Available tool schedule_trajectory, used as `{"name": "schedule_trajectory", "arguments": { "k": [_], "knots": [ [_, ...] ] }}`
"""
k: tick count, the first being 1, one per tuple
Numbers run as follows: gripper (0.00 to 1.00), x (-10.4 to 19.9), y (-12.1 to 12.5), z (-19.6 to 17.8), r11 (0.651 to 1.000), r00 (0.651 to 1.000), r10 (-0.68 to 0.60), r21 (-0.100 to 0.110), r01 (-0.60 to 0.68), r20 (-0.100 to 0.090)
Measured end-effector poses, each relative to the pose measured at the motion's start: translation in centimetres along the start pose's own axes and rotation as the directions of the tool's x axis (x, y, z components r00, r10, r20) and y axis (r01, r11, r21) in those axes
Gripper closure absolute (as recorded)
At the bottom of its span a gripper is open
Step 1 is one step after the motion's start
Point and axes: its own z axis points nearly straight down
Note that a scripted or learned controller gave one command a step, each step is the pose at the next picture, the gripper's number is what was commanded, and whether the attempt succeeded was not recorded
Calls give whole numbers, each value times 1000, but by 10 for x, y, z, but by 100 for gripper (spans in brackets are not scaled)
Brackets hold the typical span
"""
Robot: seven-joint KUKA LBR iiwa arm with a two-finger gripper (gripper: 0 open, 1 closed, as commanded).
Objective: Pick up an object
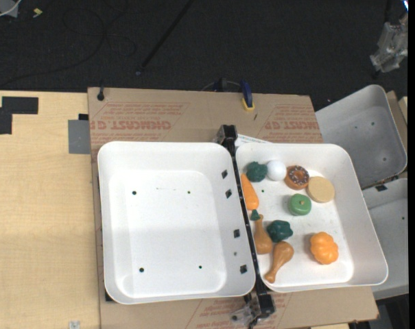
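Note:
The right bin (351, 177) holds several small toy foods. An orange carrot (249, 192) lies along its left wall, with a tan bottle-like piece (261, 237) and a tan drumstick (278, 259) below it. Near the back sit a dark green piece (256, 172), a white ball (276, 170), a sprinkled brown donut (297, 177) and a tan disc (321, 189). A green round piece (300, 204), another dark green piece (280, 230) and an orange fruit (324, 247) lie in the middle and front. My gripper (391, 46) appears as a grey shape at the top right edge, far from the bins.
The left bin (166, 225) stands beside the right one, joined by a black clipped divider (234, 204). Both rest on a cardboard sheet (159, 118) with a blue clamp (247, 96) at the back. A grey metal panel (361, 132) leans at the right.

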Motion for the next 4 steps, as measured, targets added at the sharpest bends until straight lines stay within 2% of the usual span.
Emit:
{"name": "schedule_trajectory", "arguments": {
  "k": [1,2,3,4],
  "knots": [
    [100,16,-14,161,1000,1000,-9,16,9,-9],
    [100,3,2,29,1000,1000,-16,-15,16,-1],
    [100,10,1,-3,1000,1000,-13,-5,13,-5],
    [100,27,0,151,1000,1000,-11,13,12,-8]
  ]
}}
